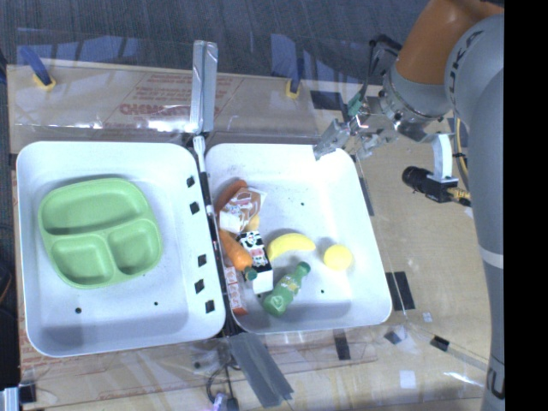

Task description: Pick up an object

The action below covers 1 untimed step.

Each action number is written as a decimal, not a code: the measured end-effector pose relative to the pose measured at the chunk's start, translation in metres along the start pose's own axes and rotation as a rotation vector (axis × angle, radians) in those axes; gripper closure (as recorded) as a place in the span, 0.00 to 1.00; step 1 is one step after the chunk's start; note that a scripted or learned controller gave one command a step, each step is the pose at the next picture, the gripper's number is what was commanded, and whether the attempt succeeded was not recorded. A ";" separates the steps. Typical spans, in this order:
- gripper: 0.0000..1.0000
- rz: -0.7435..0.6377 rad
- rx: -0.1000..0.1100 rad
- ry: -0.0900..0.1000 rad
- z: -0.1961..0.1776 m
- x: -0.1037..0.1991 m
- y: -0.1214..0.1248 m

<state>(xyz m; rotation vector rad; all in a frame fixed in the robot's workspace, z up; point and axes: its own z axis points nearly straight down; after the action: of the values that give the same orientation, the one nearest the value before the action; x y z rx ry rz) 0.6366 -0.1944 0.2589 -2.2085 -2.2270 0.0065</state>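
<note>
Two white bins sat side by side on the bench. Nearest in the right bin [368, 255], a green bottle [286, 288] lay slantwise, cap pointing up-right; beyond it, a banana [291, 245] lay crosswise beside a lemon [337, 257]. Farther off, the gripper [342, 135] hovered over the bin's far rim, released, holding nothing.

Gripper [341, 137] sits above far right corner of right white bin [364, 229], holding nothing. Bin contains yellow banana [291, 245], round yellow lemon [338, 257], green plastic bottle [285, 289].
</note>
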 end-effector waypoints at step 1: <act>0.00 -0.017 0.001 0.000 0.126 0.016 -0.053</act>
<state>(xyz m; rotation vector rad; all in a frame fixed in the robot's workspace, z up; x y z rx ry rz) 0.5827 -0.1789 0.1329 -2.1889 -2.2456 0.0071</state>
